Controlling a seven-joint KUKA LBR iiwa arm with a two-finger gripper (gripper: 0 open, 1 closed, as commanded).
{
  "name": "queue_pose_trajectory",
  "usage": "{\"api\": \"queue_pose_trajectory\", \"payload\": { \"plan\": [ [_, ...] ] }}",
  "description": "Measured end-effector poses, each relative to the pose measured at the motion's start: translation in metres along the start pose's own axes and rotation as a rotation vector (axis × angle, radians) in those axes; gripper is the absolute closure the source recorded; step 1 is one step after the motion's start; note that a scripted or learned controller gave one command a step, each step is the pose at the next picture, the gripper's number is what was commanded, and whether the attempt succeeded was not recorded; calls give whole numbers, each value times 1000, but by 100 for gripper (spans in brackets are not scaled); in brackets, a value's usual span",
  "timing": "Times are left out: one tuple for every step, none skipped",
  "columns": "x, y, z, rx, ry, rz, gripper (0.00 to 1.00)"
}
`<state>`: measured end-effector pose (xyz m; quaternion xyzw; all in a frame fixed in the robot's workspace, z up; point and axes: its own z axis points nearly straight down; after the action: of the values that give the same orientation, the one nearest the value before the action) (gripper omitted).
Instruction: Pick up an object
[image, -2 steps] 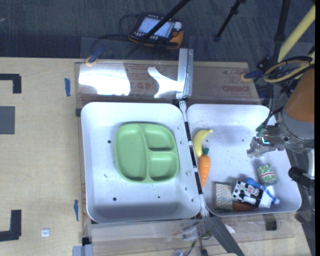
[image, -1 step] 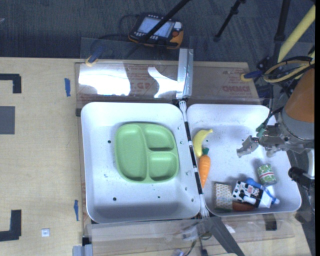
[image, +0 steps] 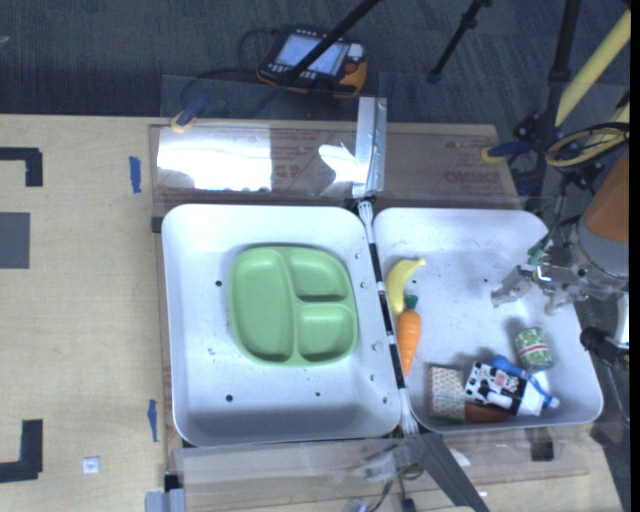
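The gripper hung over the right bin, near its far right side, and the jaws stood wide with nothing between them, probably because no object had been chosen yet. All loose things lay in this bin, which suits the arm reaching from the right. A small green can lay just below the gripper, the nearest candidate. A banana and a carrot rested against the left wall, awkward to grasp there. Some packages were crowded in the near corner. The left bin held only a green divided plate, flat on the bench
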<state>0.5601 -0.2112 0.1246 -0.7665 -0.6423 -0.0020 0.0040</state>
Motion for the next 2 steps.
{"api": "queue_pose_trajectory", "payload": {
  "plan": [
    [1,-24,31,-4,8,-23,0],
    [3,-27,34,-14,12,52,0]
  ]
}}
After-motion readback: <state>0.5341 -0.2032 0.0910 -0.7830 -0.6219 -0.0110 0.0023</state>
